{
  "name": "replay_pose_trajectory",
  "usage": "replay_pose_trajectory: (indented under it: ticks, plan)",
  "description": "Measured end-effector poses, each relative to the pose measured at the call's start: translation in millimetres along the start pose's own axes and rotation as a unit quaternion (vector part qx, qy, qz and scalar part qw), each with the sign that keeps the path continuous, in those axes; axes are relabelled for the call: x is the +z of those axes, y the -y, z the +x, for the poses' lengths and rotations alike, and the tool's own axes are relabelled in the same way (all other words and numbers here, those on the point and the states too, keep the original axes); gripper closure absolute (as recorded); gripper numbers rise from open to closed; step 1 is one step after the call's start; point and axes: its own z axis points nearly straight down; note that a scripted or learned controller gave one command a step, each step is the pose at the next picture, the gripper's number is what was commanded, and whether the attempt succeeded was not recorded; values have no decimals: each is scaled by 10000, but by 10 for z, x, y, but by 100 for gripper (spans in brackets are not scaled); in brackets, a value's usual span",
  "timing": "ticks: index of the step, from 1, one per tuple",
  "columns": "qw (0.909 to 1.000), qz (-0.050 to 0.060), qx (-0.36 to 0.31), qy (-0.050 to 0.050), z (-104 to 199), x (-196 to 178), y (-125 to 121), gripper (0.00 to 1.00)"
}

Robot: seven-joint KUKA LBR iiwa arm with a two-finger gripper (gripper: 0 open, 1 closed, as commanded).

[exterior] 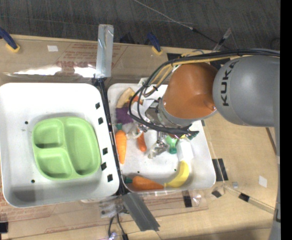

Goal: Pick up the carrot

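The arm (246, 89) reaches over the right bin (202, 170), its orange band covering the bin's far half. The gripper (158, 148) hangs near the middle of that bin, low over the floor. Whether it is open or closed cannot be told; nothing is visibly held in it.

Three orange items in this bin could pass for the target. A long carrot (120, 145) lies lengthwise against the bin's left wall. A small orange piece (142, 142) lies just to the left of the gripper, between it and the long carrot. A third carrot (146, 184) lies along the near edge, its tip touching a banana (182, 175) at the near right corner. A purple item (122, 115) sits towards the far left corner, and something green (173, 144) lies just to the right of the gripper.

The left bin (10, 134) holds a green divided plate (65, 147), well apart from the work.

Risks, as judged: the gripper stands nearest the small orange piece, which may slip out of a closing grasp. The long carrot hugs the wall, leaving little room for a finger on that side. The near carrot may drag the banana with it.
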Motion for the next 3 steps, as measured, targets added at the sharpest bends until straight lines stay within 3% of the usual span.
replay_pose_trajectory:
  ticks: [1,2,3]
  plan:
    - [9991,1,421,-4,148,0,-166,0]
    - [9890,14,1478,28,424,-5,-498,0]
    - [9898,-45,1422,9,391,-86,-545,100]
